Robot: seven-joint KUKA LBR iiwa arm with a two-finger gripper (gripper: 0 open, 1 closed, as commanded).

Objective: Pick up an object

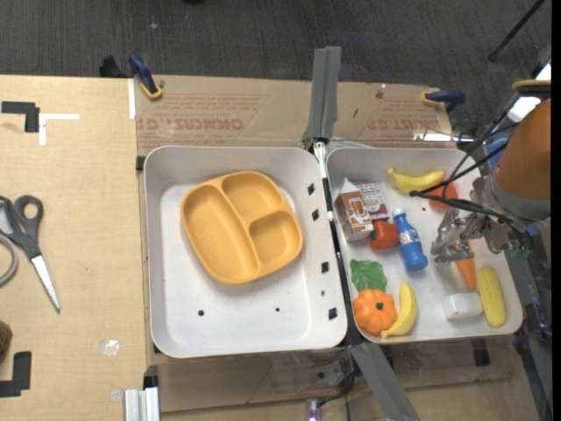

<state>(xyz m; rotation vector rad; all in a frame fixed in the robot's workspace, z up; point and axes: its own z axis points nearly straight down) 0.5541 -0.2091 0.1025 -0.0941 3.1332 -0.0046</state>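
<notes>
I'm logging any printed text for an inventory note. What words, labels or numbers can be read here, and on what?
Cardboard sheet behind the bins: red printed lettering, seen upside down and mirrored; looks like "CHEMICAL" but I can't read it reliably.
Same red print repeats behind the right bin: too blurred to read.
Snack packet in the right bin: printed label, too small to read.
Blue bottle: no legible label.

Toy foods and a blue bottle [410,243] crowd the right bin [368,160].

The tool [454,246] hangs over the right bin [513,323] beside a blue bottle [409,242] and carrot [466,273].
</notes>
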